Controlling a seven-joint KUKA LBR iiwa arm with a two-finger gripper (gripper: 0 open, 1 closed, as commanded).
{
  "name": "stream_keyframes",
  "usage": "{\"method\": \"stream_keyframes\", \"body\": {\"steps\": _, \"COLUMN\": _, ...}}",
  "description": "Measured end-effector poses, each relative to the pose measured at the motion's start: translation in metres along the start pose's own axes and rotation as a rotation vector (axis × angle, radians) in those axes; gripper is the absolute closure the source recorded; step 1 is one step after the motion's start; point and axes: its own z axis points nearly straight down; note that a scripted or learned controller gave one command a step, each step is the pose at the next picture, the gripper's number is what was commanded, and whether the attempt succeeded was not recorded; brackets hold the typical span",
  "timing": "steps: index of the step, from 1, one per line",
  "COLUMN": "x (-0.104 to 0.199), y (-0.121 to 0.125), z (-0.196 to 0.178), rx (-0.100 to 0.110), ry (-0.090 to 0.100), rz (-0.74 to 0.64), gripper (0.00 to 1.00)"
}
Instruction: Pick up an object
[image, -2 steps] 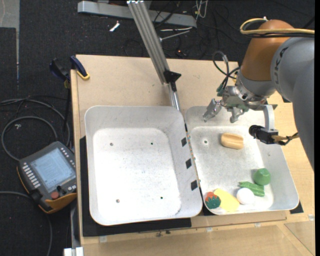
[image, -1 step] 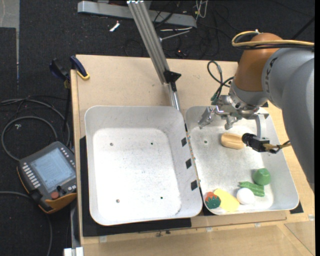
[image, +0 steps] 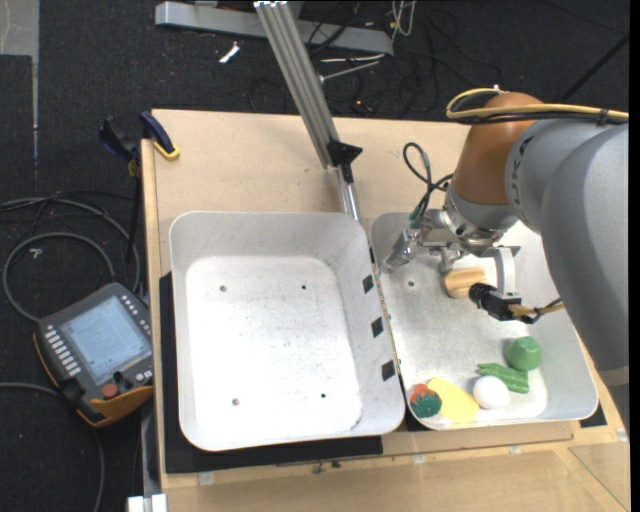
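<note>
I'm seeing the left bin (image: 265, 330) lying bare beside the right bin (image: 430, 300). The gripper (image: 470, 268) is hanging over the right bin, a tan cylinder (image: 463, 281) sitting between its fingers, well above the toys (image: 480, 388) at the near edge.

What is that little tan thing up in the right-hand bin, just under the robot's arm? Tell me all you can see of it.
It is a small tan cylinder, wood-like in look, lying on its side near the far end of the right shallow white bin. Its pale round end faces left. The robot's metal tool hangs right over it, partly hiding it; whether they touch is unclear.
</note>
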Motion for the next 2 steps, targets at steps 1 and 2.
{"method": "stream_keyframes", "body": {"steps": 1, "x": 0.000, "y": 0.002, "z": -0.014, "rx": -0.006, "ry": 0.000, "rz": 0.001, "gripper": 1.00}}
{"method": "stream_keyframes", "body": {"steps": 2, "x": 0.002, "y": 0.002, "z": -0.078, "rx": -0.011, "ry": -0.001, "rz": -0.002, "gripper": 1.00}}
